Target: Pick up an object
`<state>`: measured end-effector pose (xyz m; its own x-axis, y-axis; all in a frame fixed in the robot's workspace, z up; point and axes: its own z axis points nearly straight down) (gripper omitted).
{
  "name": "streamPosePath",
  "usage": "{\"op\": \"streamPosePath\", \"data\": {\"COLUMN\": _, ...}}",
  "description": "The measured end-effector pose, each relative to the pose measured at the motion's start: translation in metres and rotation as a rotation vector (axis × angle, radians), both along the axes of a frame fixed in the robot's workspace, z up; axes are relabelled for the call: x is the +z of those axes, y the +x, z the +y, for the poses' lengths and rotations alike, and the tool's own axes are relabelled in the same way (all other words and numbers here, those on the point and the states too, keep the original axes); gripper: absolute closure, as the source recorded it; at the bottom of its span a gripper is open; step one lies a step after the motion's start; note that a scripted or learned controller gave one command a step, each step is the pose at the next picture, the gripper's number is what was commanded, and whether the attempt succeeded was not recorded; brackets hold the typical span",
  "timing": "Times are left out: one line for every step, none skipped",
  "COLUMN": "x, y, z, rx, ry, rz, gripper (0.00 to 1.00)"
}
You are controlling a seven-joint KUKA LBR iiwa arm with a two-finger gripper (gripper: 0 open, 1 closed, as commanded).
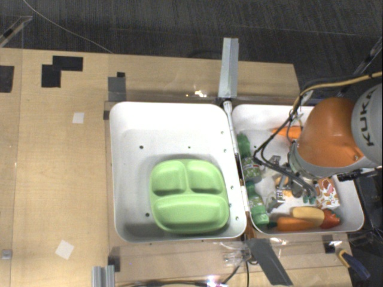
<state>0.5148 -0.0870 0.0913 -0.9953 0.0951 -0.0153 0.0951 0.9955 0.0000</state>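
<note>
I hang over the right bin [358, 220], my orange band and wrist covering most of its middle, and my end effector [291, 187] sits low among cables and metal parts at about the bin's centre; whether it is spread or pressed together I cannot tell, since the wrist and wiring mask it. The nearest candidate I judge worth going for is the yellow object [307, 212], a banana-like piece lying at roughly 5 o'clock from my end effector, just beside it and close to the bin's near wall. Its long axis runs from 9 o'clock to 3 o'clock, almost parallel to that wall. Touching it on the near side lies an orange, carrot-like object [295, 223] on the same axis, and a red piece [331, 219] sits at the yellow object's 3 o'clock end. Green items [243, 145] line the bin's 9 o'clock wall, well to my 10 o'clock. The left bin [128, 124] holds 1 green divided tray [189, 195], far off at 9 o'clock across the partition. As I read it, the coming move turns on a short shift toward 5 o'clock and closing across the yellow object's narrow width, from 12 to 6 o'clock; the carrot pressed alongside may crowd that closing.
</note>
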Motion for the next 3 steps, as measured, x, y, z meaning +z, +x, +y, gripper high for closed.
{"op": "streamPosePath", "data": {"x": -0.002, "y": 0.095, "z": -0.013, "rx": -0.011, "ry": 0.002, "rz": 0.003, "gripper": 0.00}}
{"op": "streamPosePath", "data": {"x": -0.002, "y": 0.073, "z": -0.007, "rx": -0.001, "ry": 0.000, "rz": 0.000, "gripper": 0.00}}
{"op": "streamPosePath", "data": {"x": 0.000, "y": 0.007, "z": -0.008, "rx": -0.055, "ry": 0.002, "rz": -0.002, "gripper": 0.00}}
